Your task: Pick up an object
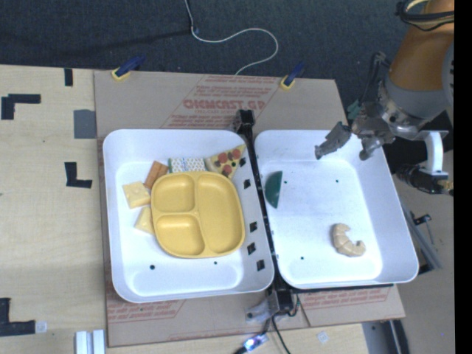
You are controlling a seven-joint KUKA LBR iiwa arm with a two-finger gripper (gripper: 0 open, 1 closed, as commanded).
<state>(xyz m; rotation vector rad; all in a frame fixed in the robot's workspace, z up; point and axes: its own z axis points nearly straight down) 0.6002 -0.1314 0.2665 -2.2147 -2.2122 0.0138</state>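
Hovering over the right bin (pixel 383 198), tool (pixel 345 145) spread (holding nothing).

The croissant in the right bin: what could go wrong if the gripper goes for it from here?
1. The croissant is curved and lies near the right bin's front wall; fingers may slip off it.
2. The open gripper hovers at the far rim, so a long descent may land off-centre.

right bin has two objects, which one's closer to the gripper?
The dark green piece against the right bin's left wall. It lies nearer the gripper than the tan croissant-shaped piece toward the front.
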